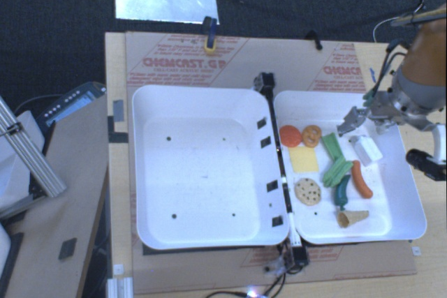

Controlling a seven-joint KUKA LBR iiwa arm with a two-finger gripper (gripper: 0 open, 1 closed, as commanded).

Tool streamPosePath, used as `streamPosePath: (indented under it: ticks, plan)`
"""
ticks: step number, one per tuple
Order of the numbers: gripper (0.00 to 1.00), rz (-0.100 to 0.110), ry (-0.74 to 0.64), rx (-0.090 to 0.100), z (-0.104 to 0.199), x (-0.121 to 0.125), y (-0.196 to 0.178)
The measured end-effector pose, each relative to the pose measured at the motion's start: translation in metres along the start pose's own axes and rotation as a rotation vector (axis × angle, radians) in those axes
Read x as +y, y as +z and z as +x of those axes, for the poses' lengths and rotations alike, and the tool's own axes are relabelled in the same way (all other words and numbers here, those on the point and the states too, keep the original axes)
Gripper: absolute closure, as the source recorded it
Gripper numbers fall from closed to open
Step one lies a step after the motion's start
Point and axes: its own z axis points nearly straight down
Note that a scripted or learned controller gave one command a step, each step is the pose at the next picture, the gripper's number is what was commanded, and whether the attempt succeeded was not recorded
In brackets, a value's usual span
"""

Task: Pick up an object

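Two white bins sit side by side on the bench: the left bin (202, 171) holds nothing I can see, while the right bin (398, 223) carries toy food gathered toward its left half. In it lie a red tomato slice (290, 136) beside a small bagel (311, 135), a yellow cheese slice (304, 160), a cookie (307, 190), green bean pods (334, 158), a sausage (361, 179), a teal piece (341, 192) and a cone (353, 218) nearest. My gripper (363, 130) hangs over the far right of that bin above a white block (365, 149); whether my fingers are apart or together I cannot tell.
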Motion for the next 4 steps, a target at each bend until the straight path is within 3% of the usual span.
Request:
streamPosePath:
  ticks: [1,2,3,4]
  plan:
    - [0.00,0.006,-0.003,0.003,0.031,0.007,0.123]
    - [1.00,-0.003,-0.001,-0.001,0.028,0.009,0.106]
    - [1.00,-0.006,-0.001,-0.002,0.016,0.035,0.047]
    - [1.00,0.001,0.006,-0.002,-0.054,-0.014,0.035]
